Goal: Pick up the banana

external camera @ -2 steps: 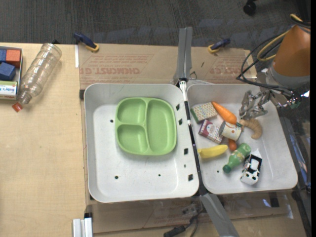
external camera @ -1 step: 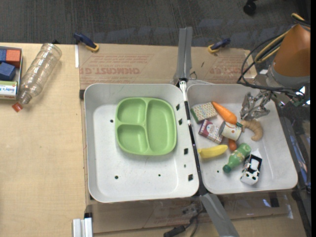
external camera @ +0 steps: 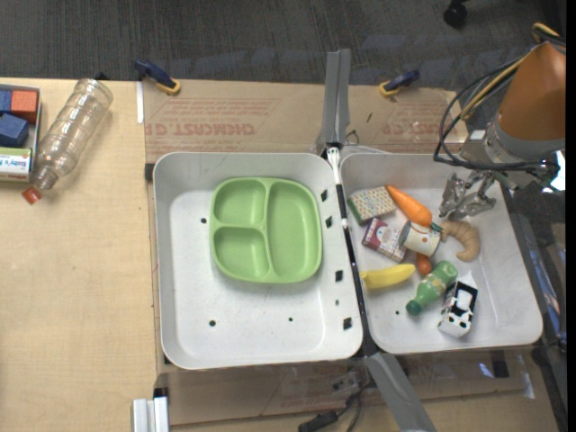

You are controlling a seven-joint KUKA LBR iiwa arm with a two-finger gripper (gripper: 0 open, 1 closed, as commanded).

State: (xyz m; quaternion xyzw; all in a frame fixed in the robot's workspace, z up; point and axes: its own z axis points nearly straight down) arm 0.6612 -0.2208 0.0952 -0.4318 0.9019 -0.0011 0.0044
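Hovering over the upper right part of the right bin (external camera: 531, 268), the fingers (external camera: 468, 198) are hanging from the grey arm with the orange band (external camera: 533, 97); how far apart they stand cannot be told from the camera view, and nothing is showing between them.

Items in the right bin, placed from the fingers:
- Croissant (external camera: 463, 238): lying just below the fingers, close to their tips.
- Carrot (external camera: 410, 205): lying to the left of the fingers, tilted, near them.
- Small can (external camera: 420, 239): lying below-left of the fingers, touching the croissant's left end.
- Patterned card (external camera: 371, 203) and pink carton (external camera: 383, 238): lying farther left, beyond the carrot.
- Banana (external camera: 389, 277): lying well below and left of the fingers, apart from them, near the bin's left wall, untouched.
- Green bottle (external camera: 430, 288): lying just right of the banana, tilted.
- Black-and-white cow toy (external camera: 458, 310): lying lowest, right of the bottle.

Left bin (external camera: 171, 268): carrying a green divided plate (external camera: 266, 230), far left of the fingers.

Counter (external camera: 72, 313): carrying a clear plastic bottle (external camera: 70, 130) and a box of blocks (external camera: 18, 131) at the far left.
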